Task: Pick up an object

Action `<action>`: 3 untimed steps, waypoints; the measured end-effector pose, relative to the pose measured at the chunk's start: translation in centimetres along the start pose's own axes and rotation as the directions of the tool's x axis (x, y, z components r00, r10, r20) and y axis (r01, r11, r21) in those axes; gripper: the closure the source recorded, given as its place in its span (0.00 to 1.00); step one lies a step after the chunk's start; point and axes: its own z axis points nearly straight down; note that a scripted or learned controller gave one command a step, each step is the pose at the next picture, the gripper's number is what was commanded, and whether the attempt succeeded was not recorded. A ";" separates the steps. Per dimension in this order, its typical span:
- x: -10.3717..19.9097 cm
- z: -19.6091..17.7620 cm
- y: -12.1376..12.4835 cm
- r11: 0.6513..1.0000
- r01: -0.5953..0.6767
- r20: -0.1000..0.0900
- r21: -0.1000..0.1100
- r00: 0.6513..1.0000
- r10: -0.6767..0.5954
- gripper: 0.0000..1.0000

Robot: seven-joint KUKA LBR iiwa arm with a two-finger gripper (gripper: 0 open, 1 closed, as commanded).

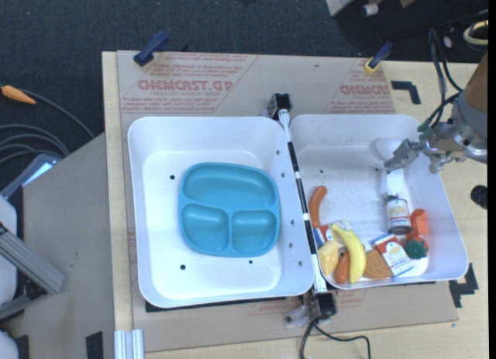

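Counter [194, 78] carries two white bins side by side. Left bin [155, 195] holds just the blue sectioned plate [229, 208], sitting flat near its middle. Right bin [442, 187] has everything I'd want to pick, all crowded into its near end.

Arm [477, 113] comes in from the right, hanging over the far right part of the right bin. Hand [418, 154] sits at the far end of that bin, apart from the pile; I can't tell whether it's spread or pressed together at this angle, and I see nothing pinched in it.

Candidates, biggest first: banana [353, 250] in the near cluster, touching the yellowish fruit [328, 255] and lying just beside the flat brown item [377, 266]. Orange curved piece [317, 204] lies alone just beside the divider (best isolation, but tight to the wall). Small bottle [397, 208] lies roughly along the bin's length, nearest to the hand, with free floor on its left. Small carton [394, 253] and carrot [419, 224] are jammed together near the right wall.

My call: go for the bottle. Short move, clear flanks. I'd line the hand across its narrow width, come straight down over its middle, and seat low before closing (round body, likely to roll or squirt out if caught high). Avoid the cluster: a descent there probably lands on two things at once.
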 end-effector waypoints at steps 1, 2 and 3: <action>-0.3 9.7 -7.5 1.000 -0.001 0.001 -0.003 1.000 0.001 0.00; 7.6 11.3 -8.9 1.000 -0.006 0.010 -0.008 1.000 0.006 0.00; 7.9 10.4 -8.9 1.000 -0.004 0.006 -0.006 1.000 0.004 1.00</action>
